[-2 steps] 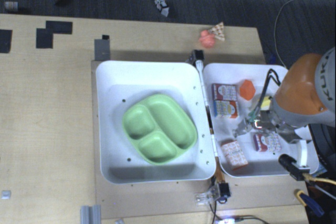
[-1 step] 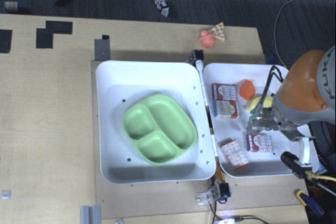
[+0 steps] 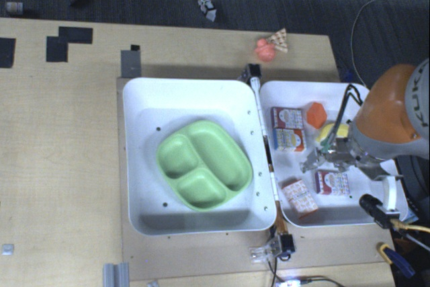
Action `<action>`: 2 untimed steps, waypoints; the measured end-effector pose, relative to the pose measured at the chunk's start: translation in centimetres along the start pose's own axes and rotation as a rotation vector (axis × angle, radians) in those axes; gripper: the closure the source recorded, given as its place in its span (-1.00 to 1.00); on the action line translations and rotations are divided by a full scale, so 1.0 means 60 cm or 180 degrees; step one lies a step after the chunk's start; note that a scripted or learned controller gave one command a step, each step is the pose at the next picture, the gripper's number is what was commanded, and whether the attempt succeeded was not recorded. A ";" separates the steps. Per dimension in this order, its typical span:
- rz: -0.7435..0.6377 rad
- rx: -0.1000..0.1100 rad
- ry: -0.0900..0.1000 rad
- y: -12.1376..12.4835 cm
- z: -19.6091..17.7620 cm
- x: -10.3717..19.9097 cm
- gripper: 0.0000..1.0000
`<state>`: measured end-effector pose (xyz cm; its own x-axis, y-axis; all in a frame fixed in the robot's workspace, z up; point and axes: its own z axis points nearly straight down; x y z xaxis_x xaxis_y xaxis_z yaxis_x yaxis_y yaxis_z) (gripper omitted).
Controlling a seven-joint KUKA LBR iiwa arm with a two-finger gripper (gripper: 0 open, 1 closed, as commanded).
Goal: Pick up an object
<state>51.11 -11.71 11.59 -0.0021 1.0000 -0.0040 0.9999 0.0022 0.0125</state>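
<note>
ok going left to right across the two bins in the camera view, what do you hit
left bin → green divided plate → right bin → two stacked snack packets → orange block → hand, hanging over the right bin

Grey arm (image 3: 396, 138), orange wrist band (image 3: 390, 107)

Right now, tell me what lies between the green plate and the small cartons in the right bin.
In the camera view, the two bins' touching white rims lie between the green plate and the cartons.
</note>
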 end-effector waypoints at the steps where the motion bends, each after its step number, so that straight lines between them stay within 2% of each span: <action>1: -0.0004 0.0019 0.0012 0.041 0.049 0.050 -1.00; 2: -0.0010 -0.0001 0.0012 0.045 0.030 0.051 1.00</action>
<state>53.81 -8.65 9.84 -0.0052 1.0000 -0.0002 0.9999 0.0052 0.0129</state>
